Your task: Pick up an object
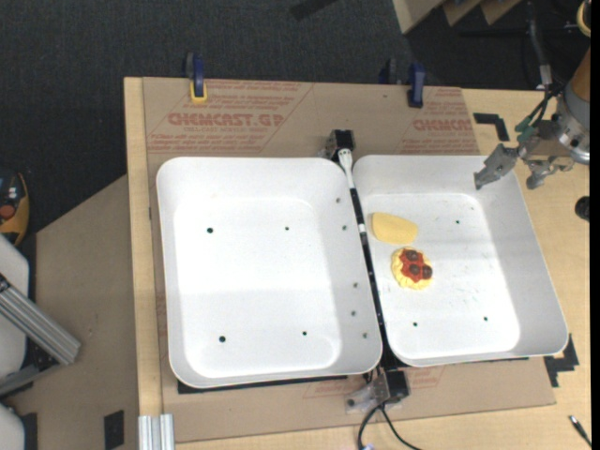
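Two small objects lie in the right bin (525,251), near its left wall. One is a plain yellow wedge (394,227). Just below it sits a round yellow piece with red blobs on top (412,270). My gripper (514,173) hangs over the bin's far right corner, well to the right of and behind both objects. It is open, its fingers (490,171) spread apart, and nothing is between them.
The left bin (178,251) stands beside the right one, a black strip (361,251) running between them. Both rest on a brown board (281,111) held by blue clamps (196,73) at the back. Cables trail from the front edge.
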Available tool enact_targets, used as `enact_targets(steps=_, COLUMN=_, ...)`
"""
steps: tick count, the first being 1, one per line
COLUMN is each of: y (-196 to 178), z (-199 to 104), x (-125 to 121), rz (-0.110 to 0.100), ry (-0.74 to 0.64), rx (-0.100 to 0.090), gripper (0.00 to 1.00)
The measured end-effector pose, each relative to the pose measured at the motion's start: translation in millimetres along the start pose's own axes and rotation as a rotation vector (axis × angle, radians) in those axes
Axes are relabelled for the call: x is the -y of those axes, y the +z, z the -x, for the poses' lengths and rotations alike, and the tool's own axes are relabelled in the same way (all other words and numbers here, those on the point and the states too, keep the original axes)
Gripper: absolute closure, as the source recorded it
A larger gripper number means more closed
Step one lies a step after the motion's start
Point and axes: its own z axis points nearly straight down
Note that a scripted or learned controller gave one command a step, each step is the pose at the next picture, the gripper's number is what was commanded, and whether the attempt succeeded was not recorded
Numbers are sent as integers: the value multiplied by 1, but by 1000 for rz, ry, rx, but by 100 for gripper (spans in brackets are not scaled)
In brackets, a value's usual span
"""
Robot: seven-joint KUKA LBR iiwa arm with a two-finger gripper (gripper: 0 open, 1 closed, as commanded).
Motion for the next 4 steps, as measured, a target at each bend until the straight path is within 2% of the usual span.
enact_targets(steps=1, y=-74, z=-71, x=50, rz=2, ry=-6, rx=-3, gripper=0)
enact_targets(steps=2, y=-235, z=-140, x=-4, rz=23, ry=-10, rx=1, gripper=0)
enact_targets(steps=3, y=-30, z=-202, x=-49, rz=-16, ry=-5, rx=-3, gripper=0)
enact_targets(steps=4, y=-122, z=-258, x=-51, rz=9, ry=-6, rx=-2, gripper=0)
